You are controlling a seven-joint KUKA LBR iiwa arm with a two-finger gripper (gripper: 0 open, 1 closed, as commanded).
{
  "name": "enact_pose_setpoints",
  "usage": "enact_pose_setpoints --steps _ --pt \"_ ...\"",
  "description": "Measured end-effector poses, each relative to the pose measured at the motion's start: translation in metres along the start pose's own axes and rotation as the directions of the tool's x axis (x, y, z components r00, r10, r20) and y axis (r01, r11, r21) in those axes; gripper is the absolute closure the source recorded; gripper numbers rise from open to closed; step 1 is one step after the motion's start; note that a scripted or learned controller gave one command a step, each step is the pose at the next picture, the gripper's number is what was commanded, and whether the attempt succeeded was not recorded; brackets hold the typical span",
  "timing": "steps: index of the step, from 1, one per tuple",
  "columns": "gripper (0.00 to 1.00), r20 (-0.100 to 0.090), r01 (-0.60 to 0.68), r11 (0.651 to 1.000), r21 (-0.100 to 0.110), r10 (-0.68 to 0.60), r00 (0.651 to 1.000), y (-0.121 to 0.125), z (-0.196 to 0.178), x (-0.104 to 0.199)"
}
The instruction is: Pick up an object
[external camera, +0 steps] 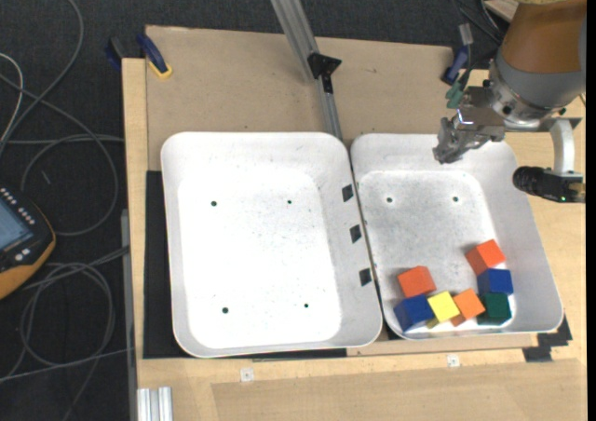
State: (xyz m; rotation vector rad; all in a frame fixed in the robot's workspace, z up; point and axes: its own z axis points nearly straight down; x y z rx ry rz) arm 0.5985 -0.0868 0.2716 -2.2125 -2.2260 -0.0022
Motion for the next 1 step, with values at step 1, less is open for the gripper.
enact_pose_setpoints --steps 1 --pt "1.00 0.000 0.001 1.000 0.001 -0.001 1.000 -0.0144 -0.0034 0.0528"
